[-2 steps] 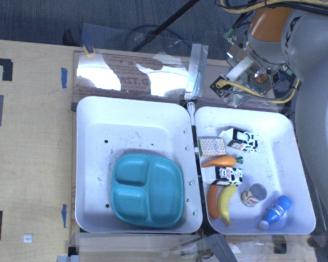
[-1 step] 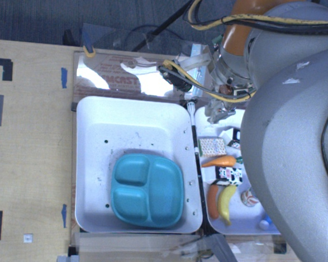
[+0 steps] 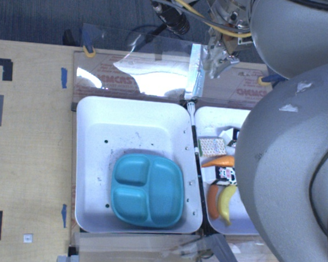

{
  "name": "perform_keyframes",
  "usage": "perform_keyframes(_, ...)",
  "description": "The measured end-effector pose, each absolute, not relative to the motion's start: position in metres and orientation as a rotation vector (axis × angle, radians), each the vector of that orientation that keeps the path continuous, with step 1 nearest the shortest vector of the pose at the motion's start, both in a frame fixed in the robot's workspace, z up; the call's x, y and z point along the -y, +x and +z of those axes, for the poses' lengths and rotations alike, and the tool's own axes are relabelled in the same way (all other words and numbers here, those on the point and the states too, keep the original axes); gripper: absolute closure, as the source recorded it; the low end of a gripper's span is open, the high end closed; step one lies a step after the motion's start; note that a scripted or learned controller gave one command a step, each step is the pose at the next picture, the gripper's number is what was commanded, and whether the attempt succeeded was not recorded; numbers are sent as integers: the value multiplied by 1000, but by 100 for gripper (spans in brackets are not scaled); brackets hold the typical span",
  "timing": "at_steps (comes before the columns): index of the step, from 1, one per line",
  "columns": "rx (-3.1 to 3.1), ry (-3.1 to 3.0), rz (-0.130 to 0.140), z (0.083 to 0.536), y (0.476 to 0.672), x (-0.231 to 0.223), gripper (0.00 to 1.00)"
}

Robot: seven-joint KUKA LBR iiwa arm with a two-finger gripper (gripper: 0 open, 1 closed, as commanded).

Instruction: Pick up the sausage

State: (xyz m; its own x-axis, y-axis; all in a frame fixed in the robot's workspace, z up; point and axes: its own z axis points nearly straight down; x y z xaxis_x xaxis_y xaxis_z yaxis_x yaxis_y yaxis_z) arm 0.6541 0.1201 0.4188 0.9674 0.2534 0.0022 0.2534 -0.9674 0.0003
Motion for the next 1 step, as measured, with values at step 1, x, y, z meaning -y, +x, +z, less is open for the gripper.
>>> perform_keyframes(1, -334, 3124, 1, 353, 654, -205, 100)
